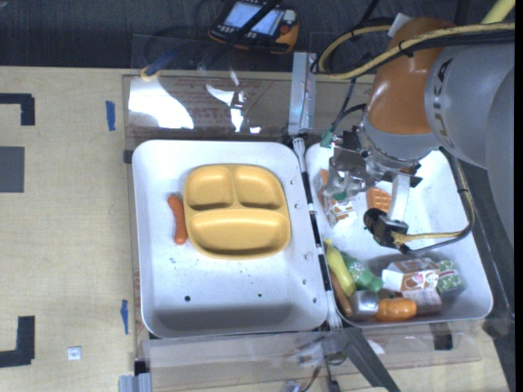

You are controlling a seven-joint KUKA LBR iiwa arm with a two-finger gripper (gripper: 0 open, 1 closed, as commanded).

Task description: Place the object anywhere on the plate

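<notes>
The gripper (343, 188) hangs in the right bin (458, 211), grip state indiscernible; the plate (237, 209) lies leftward; toy food (392, 288) sits below-right.

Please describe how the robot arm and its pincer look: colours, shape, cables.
The arm is thick, rounded and grey, with an orange band above the wrist. Yellow and black cables loop beside it. The pincer is a small block of metal and dark parts, and a black cable trails from it.
</notes>
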